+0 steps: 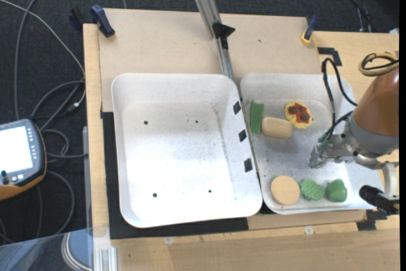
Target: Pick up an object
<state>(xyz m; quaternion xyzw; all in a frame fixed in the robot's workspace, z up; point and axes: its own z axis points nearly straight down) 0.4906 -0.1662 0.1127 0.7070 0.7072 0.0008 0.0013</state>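
The glossy green rounded lump (336, 190) lies near the claw (321, 155), whose opening is unreadable; it may roll off.

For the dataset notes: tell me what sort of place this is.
Most likely a robotics lab bench for grasping trials. Two white bins sit on a clamped board, a handheld control pendant lies on the carpet among cables, and toy food fills the right-hand bin.

Six small items in the right bin (279, 82) — green, tan, red-yellow — all lying loose.
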